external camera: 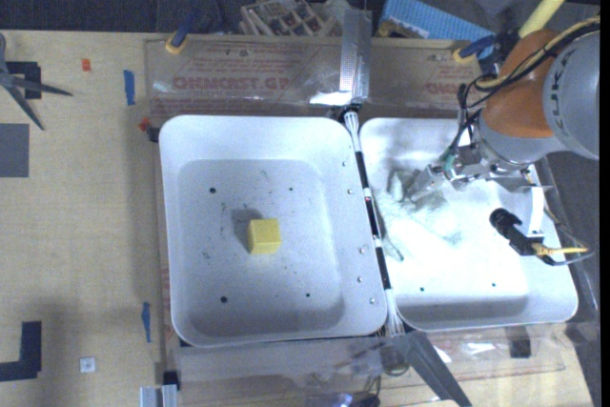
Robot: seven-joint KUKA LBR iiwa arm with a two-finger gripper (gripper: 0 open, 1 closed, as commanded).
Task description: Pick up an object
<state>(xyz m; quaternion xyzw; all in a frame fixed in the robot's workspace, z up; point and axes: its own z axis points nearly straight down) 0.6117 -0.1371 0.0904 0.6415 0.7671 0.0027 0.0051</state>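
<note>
A yellow block lies near the middle of the left bin. It is apart from the arm. My gripper hangs over the upper left part of the right bin, pointing left toward the divider between the bins. Motion blur smears the gripper. I see nothing clearly between its tips. The grey arm with the orange band reaches in from the right.
The two white bins sit side by side, joined by a metal divider. A faint smear marks the right bin's floor. Wooden bench spreads to the left, and clutter and boxes stand behind the bins.
</note>
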